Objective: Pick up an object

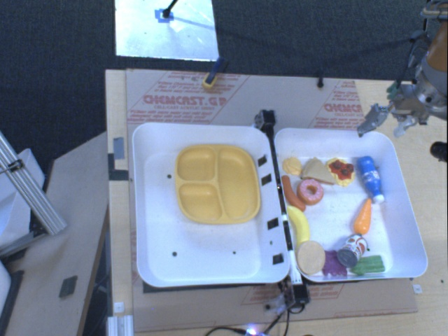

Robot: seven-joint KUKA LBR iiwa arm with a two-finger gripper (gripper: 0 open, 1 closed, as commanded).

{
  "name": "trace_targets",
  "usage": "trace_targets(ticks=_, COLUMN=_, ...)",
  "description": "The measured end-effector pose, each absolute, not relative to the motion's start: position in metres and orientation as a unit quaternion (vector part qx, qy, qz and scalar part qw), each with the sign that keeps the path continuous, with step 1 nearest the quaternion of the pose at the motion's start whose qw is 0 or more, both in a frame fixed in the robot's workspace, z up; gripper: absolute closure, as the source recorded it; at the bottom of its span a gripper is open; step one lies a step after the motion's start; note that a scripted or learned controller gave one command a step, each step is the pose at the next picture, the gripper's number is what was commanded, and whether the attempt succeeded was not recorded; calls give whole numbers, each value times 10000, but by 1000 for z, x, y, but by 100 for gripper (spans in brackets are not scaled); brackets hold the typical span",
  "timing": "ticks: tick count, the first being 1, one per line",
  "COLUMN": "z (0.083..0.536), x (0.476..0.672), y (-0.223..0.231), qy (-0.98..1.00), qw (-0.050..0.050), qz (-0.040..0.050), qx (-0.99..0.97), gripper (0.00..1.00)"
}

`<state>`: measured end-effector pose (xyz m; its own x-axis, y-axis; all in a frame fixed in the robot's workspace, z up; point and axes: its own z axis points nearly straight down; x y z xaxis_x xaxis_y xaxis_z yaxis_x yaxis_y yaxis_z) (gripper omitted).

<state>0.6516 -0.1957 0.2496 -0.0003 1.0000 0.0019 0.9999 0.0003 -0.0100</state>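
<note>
Two white bins sit side by side; we see the pickable items all in the right bin (402, 208). Quick list: blue bottle (369, 176) with white label and cap, lying at the far right; orange carrot (362, 217) just near of it; pink-frosted donut (310, 191) mid-bin, touching a red-orange hot dog (292, 193) on its left; yellow banana (299, 224) along the left wall; round tan cookie or bun (311, 256) at the near left corner; small can (350, 249) lying on its side, beside a green piece (369, 264) and a purple piece (334, 267). At the far side, a pizza slice (341, 169), a tan wedge (318, 171) and a small yellow lump (291, 165).

Left bin (150, 208) holds a yellow three-compartment plate (216, 184), centred.

Gripper (383, 121) hangs over the far right corner of the right bin, above the rim, fingers spread apart, nothing between them, well apart from every item.

Bench is pale wood, with a protective sheet (189, 96) under the bins printed in red; we read "CHEMCAST GP". Dark carpet (56, 47) beyond, with a shiny square plate (166, 19) lying on it. Yellow-and-blue tool (213, 75) lies at the far bench edge.
</note>
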Motion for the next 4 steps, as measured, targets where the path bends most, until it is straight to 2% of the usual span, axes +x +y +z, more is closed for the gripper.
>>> trace_targets(ticks=1, z=258, x=654, y=-195, qy=-7083, qw=-12, qz=-6, qx=-7059, gripper=0)
trace_targets(ticks=2, z=196, x=654, y=-197, qy=-7077, qw=7, qz=5, qx=-7065, gripper=0)
trace_targets(ticks=4, z=116, x=653, y=-199, qy=-7083, qw=-21, qz=-13, qx=-7059, gripper=0)
